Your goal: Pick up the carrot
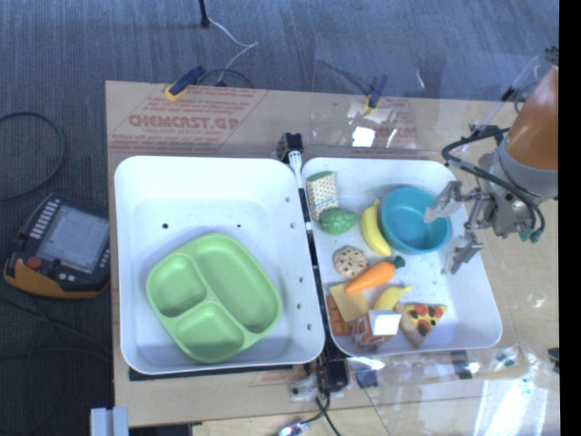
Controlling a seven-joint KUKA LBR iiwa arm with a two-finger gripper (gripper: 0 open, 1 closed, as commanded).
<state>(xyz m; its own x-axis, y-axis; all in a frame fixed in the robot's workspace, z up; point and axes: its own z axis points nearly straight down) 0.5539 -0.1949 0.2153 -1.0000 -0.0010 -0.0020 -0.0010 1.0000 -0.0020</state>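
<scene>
Pincer (458, 228) hangs at the right bin's (486, 321) right edge, fingers (447, 203) spread wide, nothing between them. We read this as the approach step: no grasp yet.

Carrot (371, 276) lies mid-bin, tilted, green tip up-right, well left and below the pincer. Next move as we judge it: shift left and down-frame, turn the fingers across the carrot's narrow axis, then descend.

Clutter is tight. Cookie (349, 261) sits just beside its blunt end, cheese wedge (349, 300) touches it below, small banana (392, 296) lies just under it, big banana (372, 229) and blue bowl (414, 218) above. Fingers may clip a neighbour. Green plate (211, 295) in the left bin is well clear.
</scene>
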